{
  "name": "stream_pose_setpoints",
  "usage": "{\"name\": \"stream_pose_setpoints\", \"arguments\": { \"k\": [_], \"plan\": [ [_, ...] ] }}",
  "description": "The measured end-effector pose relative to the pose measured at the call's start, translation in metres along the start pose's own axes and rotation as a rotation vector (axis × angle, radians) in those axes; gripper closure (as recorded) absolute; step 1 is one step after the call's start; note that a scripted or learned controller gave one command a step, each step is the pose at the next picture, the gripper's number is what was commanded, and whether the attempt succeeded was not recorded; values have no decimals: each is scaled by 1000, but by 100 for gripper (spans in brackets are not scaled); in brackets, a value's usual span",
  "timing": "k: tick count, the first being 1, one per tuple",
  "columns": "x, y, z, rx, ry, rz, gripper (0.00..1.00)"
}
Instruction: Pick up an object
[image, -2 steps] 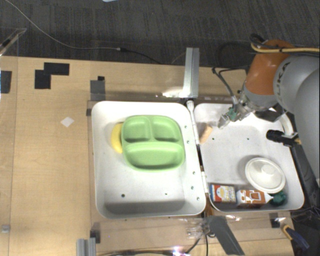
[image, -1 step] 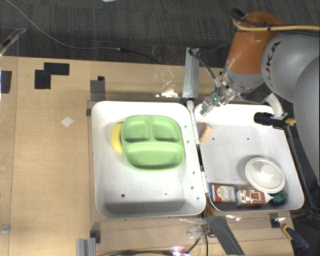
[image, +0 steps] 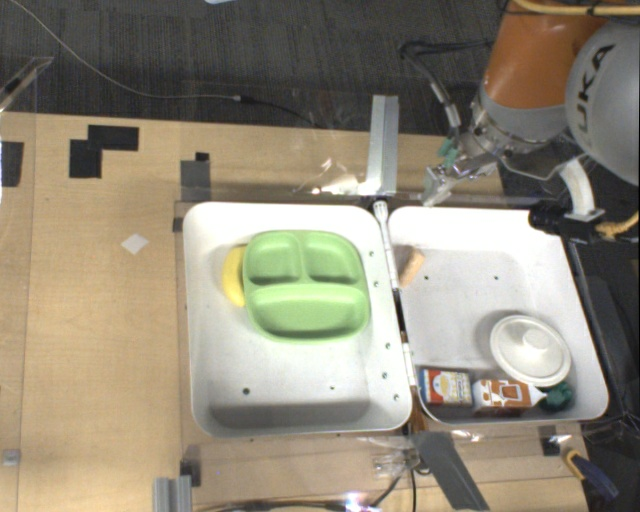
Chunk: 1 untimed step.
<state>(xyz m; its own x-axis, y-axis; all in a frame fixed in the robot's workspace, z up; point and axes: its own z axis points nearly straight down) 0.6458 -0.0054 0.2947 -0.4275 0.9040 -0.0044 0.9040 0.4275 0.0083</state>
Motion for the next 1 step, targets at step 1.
{"name": "stream_pose_setpoints", "arguments": {
  "k": [1],
  "plan": [
    [-55, 1, -45, 2, -1, 313, 100]
  ]
}}
